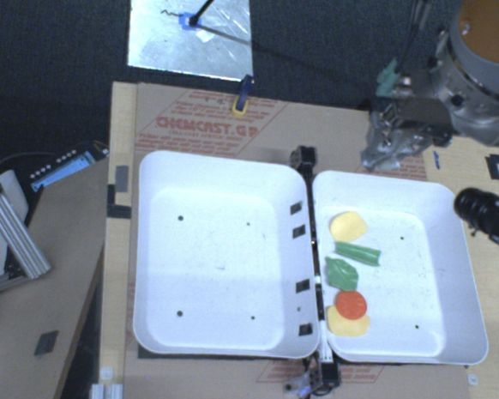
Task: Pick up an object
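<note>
Several small objects lie along the left side of the right bin (432, 278): a yellow piece (348, 225), a long green piece (357, 253), a darker green piece (342, 272), a red round piece (350, 304) and a second yellow piece (348, 324) partly under it. My gripper (389, 152) hangs above the bench just beyond the right bin's far edge, apart from all the objects. Nothing is seen held in it.
The left bin (219, 252) sits beside the right one, joined by black clips (303, 233). A black device (487, 217) juts in at the right bin's right rim. A shiny metal sheet (192, 26) and a yellow clip (240, 106) lie at the back.
</note>
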